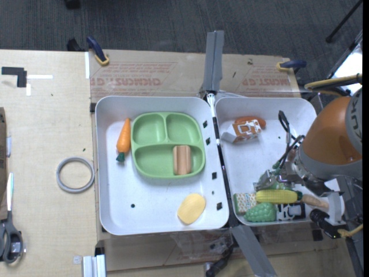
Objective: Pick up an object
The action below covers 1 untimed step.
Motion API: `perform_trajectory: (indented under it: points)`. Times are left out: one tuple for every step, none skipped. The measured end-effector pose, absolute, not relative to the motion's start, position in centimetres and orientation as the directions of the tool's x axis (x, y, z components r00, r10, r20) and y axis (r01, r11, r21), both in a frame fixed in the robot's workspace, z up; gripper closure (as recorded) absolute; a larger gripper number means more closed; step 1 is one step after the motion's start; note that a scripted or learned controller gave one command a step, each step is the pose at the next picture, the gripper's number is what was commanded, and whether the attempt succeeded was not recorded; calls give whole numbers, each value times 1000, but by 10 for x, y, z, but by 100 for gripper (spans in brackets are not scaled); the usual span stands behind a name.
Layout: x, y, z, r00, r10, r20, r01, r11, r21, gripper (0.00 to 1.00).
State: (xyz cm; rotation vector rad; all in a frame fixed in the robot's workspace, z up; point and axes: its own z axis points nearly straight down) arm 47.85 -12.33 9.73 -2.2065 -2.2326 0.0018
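Observation:
In the right bin, my gripper hangs low near the front, just above and touching or nearly touching a yellow corn cob. The corn lies crosswise on a pile with a green bumpy item, a small patterned packet and a black-and-white piece. An orange and white carton lies at the back of this bin, apart from the gripper. The grey arm with its orange band covers the bin's right side.
The left bin holds a green divided plate with a sausage in its front section, a carrot to its left and a yellow lemon-like item in front. On the bench lie a grey ring and scissors.

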Motion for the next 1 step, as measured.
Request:
perform_trajectory:
  points:
    - [478, -143, 125, -211, 977, 0, 977, 211, -1, 100]
